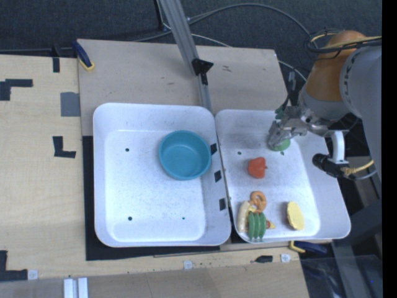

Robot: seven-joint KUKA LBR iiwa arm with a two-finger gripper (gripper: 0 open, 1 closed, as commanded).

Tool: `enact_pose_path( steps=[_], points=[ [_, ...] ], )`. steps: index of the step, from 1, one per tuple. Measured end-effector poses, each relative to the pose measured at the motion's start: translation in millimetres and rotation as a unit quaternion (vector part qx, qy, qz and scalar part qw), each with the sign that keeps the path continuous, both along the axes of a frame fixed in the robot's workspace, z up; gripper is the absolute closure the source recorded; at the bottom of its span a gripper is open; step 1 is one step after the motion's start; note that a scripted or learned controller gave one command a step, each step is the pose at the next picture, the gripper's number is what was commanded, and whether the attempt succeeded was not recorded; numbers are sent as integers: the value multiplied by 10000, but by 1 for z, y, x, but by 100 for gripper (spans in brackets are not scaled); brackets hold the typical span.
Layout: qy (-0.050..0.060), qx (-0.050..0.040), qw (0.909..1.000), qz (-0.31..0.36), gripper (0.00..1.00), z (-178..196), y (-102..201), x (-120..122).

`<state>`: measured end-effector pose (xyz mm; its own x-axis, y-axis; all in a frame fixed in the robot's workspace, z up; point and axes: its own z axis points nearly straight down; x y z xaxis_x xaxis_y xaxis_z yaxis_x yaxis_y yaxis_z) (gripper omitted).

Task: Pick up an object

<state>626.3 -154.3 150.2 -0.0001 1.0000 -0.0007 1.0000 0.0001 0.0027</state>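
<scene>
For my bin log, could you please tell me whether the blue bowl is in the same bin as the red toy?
No, the blue bowl sits in the left bin, while the red toy lies in the right bin.

Blue bowl (184, 154) in left bin (111, 166) (upright); bench (37, 166) beneath.

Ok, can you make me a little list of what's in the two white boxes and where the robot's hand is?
left bin: blue bowl, upright, near its far right part
right bin: red toy in the middle; yellow piece, green toy and orange pretzel-like piece at the near edge
gripper: low over the right bin's far part, at a small green thing
held: cannot tell
</scene>
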Motion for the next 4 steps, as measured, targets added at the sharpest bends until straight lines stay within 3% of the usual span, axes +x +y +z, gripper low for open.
enact_pose_path(
  steps=[2,4],
  points=[
    [-2,1,10000,2,100,93,8,-5],
    [23,7,10000,19,100,82,115,-44]
  ],
)
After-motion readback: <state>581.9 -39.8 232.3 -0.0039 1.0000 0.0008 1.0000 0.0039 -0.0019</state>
